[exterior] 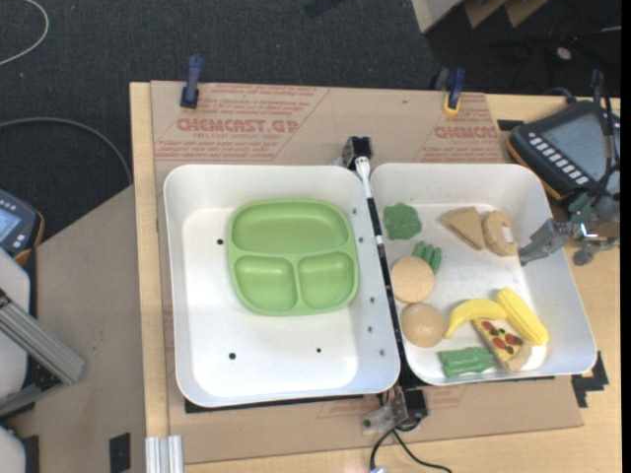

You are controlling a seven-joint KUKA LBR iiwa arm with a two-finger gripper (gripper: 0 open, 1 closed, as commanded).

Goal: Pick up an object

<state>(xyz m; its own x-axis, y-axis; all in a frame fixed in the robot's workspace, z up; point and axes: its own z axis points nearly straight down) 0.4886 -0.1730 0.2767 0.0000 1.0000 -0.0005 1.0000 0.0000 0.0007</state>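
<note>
Dark carpet surrounds a cardboard-topped bench [296,116] carrying two white bins; the left bin [197,294] holds a green divided plate [292,255], the right bin [567,294] holds toy food. The gripper [540,242] sits at the right bin's right wall, just beside the bread slice [485,230], holding nothing; whether it is spread or closed cannot be determined. Risk: the food is crowded, so a descent could strike the bin wall or push the bread against its neighbours. The banana [473,313], corn [523,313] and pizza slice [501,341] lie touching, nearer the camera.
</note>
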